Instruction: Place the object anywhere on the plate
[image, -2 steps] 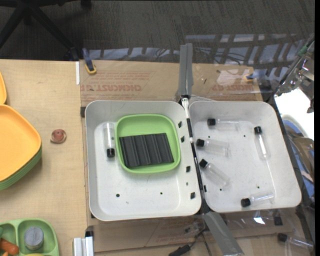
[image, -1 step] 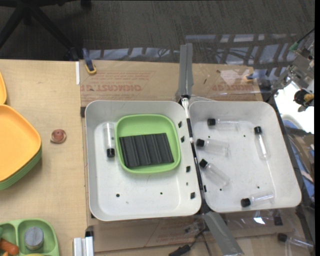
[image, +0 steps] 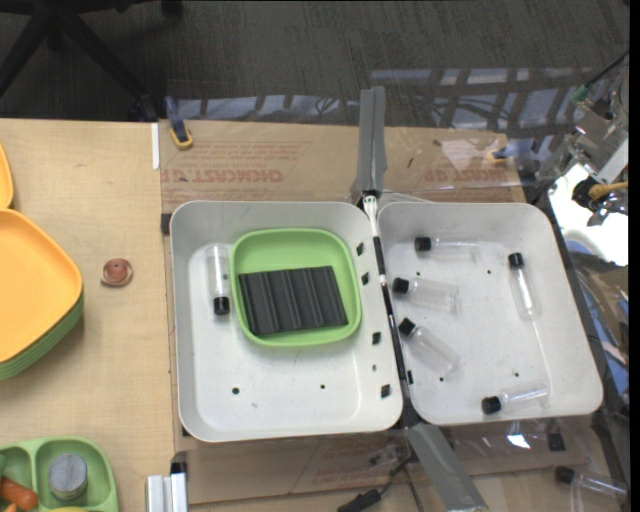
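**Ridged slab on the plate, tube beside it**

In the left bin (image: 200, 400) the green plate (image: 295, 243) carries a dark grey ridged slab (image: 293, 299), lying flat and wholly inside its rim. A clear tube with a black cap (image: 219, 280) lies just beside the plate's left edge, on the bin floor. Five similar tubes lie scattered in the right bin (image: 480, 330). Robot hardware (image: 600, 170) shows at the far right, well apart from both bins; how the jaws stand cannot be told. Orange plates (image: 35, 290) sit on the counter (image: 90, 180).
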